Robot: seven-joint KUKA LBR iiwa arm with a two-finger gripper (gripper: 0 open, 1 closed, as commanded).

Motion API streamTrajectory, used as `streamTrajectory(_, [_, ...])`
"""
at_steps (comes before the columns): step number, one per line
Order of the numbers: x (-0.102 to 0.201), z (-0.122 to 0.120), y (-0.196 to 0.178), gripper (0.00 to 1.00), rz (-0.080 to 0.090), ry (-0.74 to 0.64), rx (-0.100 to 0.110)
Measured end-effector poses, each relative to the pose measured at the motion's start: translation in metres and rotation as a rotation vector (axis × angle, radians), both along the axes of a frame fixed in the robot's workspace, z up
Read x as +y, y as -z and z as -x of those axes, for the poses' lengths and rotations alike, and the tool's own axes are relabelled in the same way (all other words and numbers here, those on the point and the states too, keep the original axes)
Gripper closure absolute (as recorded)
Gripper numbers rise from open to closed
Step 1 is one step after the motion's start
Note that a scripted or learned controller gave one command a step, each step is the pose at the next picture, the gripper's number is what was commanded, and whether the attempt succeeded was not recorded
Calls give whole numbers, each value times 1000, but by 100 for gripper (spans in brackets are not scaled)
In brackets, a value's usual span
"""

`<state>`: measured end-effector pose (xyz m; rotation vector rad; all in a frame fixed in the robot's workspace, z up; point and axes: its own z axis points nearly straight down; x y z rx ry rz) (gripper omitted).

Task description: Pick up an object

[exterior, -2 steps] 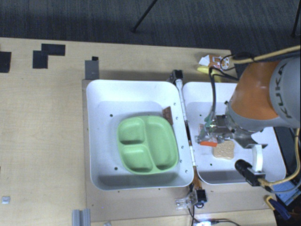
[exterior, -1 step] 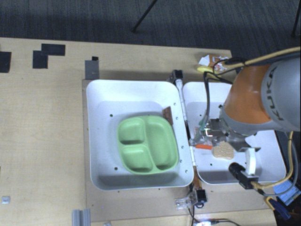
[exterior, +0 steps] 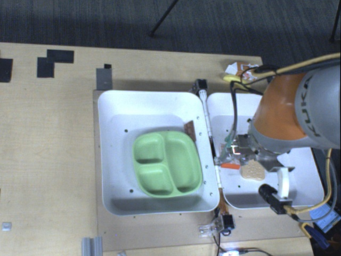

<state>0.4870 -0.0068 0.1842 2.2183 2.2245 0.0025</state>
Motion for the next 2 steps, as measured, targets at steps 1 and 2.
streamTrajectory(1, [1, -12, 0, 100, 0, -2, -1])
streamTrajectory(2, [0, 0, 0, 100, 0, 0, 0])
